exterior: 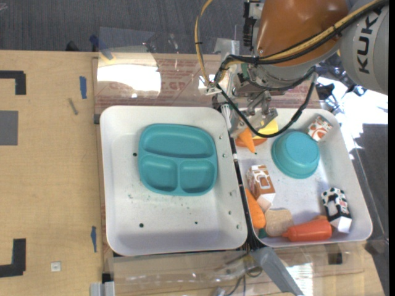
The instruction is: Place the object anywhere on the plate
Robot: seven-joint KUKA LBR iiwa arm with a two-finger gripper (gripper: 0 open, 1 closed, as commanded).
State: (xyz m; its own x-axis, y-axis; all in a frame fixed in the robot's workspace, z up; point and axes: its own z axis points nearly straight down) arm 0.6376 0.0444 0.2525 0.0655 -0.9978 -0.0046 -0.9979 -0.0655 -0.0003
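Pick step: tool (256, 117) low over orange piece (246, 140), upper centre, can't tell its grip state; next needs lift, carry left onto teal plate (178, 159).

Two bins (117, 165); one plate (178, 159); one bowl (296, 154)

The plate (178, 159) is teal, with three compartments: one long along its far side and two smaller along its near side. It lies flat in the middle of the left bin (117, 214). The object, a small orange piece (246, 140), lies just beyond this bin's right wall, level with the plate's far side.
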